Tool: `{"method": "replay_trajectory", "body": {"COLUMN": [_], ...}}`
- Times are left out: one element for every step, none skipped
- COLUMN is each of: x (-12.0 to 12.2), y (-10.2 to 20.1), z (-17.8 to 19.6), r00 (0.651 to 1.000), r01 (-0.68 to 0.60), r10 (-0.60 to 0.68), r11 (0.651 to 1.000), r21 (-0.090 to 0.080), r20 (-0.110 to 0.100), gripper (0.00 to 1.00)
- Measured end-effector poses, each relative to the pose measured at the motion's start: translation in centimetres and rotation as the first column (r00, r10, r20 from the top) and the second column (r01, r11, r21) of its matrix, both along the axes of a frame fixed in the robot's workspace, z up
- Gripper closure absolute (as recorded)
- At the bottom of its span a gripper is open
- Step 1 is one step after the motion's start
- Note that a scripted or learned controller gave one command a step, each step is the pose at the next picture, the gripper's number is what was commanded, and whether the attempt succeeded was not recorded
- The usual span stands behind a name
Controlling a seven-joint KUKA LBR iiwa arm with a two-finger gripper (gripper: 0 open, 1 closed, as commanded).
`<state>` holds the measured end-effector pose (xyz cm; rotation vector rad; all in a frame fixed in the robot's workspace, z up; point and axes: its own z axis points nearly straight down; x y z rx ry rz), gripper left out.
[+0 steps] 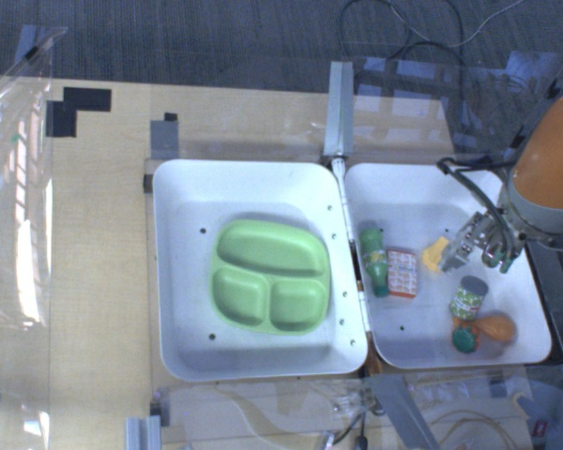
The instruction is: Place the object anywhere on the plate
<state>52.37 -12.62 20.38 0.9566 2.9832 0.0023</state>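
Observation:
A green plate (268, 277) with three compartments lies in the left bin (183, 251). The right bin (403, 190) holds a green bottle (373, 262), a small red and white packet (403, 273), a yellow wedge (435, 253), a small can with a green label (467, 299) and an orange and green carrot-like toy (483, 331). My gripper (479, 242) hangs over the right bin, just right of the yellow wedge and above the can. I see nothing between its fingers.
A metal divider (338, 111) runs between the two bins at the back. Black cables (403, 26) loop behind the right bin. The arm's orange band (552, 153) rises at the right edge. Pale wooden bench (84, 279) spreads to the left.

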Motion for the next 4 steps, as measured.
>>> {"method": "replay_trajectory", "body": {"x": [4.0, 5.0, 2.7, 0.7], "y": [15.2, 6.4, 0.3, -4.0], "z": [-1.9, -1.7, -0.8, 2.4], "r00": [1.0, 0.96, 0.946, 0.965], "r01": [0.012, -0.279, -0.323, -0.264], "r10": [-0.012, 0.279, 0.323, 0.264], "r11": [1.0, 0.96, 0.946, 0.965], "r21": [0.003, -0.002, -0.003, -0.004], "r20": [-0.003, 0.001, 0.0, 0.002], "gripper": [1.0, 1.0, 1.0, 1.0]}}
